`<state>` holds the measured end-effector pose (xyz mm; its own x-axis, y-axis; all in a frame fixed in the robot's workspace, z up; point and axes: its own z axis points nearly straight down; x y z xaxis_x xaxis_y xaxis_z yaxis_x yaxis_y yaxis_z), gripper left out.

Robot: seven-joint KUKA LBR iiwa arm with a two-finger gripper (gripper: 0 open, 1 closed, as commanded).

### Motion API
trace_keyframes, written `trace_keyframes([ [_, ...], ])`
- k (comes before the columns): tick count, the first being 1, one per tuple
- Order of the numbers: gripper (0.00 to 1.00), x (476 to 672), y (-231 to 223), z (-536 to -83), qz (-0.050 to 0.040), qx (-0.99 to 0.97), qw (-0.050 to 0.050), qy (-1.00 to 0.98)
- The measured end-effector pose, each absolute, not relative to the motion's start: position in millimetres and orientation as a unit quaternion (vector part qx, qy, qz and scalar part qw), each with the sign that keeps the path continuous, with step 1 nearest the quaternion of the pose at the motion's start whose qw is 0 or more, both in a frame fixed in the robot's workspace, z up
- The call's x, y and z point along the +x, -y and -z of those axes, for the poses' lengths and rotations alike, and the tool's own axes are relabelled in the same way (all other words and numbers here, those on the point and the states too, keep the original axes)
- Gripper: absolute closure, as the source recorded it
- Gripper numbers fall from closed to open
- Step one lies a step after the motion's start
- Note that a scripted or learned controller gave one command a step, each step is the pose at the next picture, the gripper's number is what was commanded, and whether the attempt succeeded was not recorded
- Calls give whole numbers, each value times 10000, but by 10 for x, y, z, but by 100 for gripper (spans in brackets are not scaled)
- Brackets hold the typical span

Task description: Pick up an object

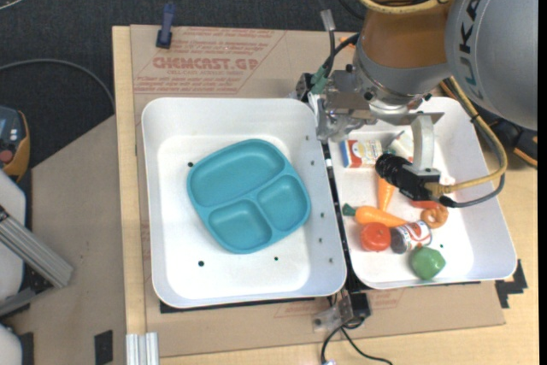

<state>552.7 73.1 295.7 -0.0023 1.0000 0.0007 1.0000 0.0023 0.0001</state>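
Observation:
My gripper (pixel 369 131) hangs over the far left part of the right bin (pixel 489 209), under the grey wrist and orange band. Just below it lies a white carton (pixel 360 153) with blue and red print. Nearer the front of this bin lie an orange carrot (pixel 385 217), a second orange carrot piece (pixel 386 193), a red round toy (pixel 373 238), a small grey and red can (pixel 405 237), an orange ring-shaped piece (pixel 434 216) and a green toy (pixel 426 262).
The left bin (pixel 162 184) holds a teal divided plate (pixel 249 195). The two bins meet at a rim (pixel 329 201) just left of my gripper. Brown cardboard (pixel 214 64) lies under both bins.

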Motion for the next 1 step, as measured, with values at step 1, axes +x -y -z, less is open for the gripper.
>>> trace_keyframes([
  [1,100,4866,-773,-3758,35,-7059,-15,7083],
])
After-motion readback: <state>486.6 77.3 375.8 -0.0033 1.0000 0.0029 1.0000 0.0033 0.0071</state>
